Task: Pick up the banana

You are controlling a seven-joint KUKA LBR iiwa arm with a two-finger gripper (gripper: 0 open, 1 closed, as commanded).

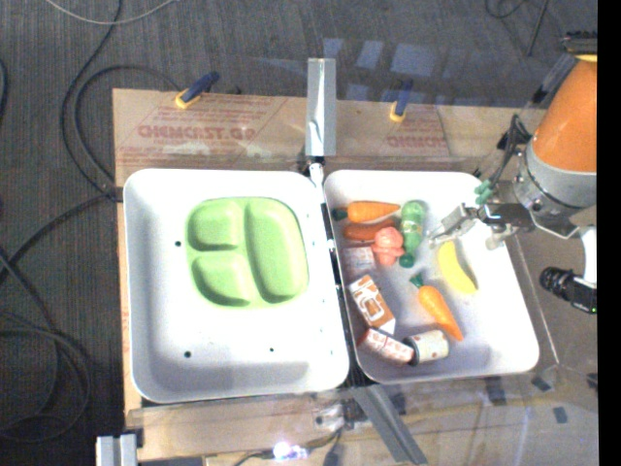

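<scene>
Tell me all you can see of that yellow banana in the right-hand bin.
The banana is small, plain yellow and smooth, probably a plastic toy. It lies flat on the floor of the right bin, near the bin's right side, its length running roughly top to bottom of the view with a slight curve. The gripper is just above its upper end. An orange carrot lies close below it; whether they touch is unclear.
</scene>
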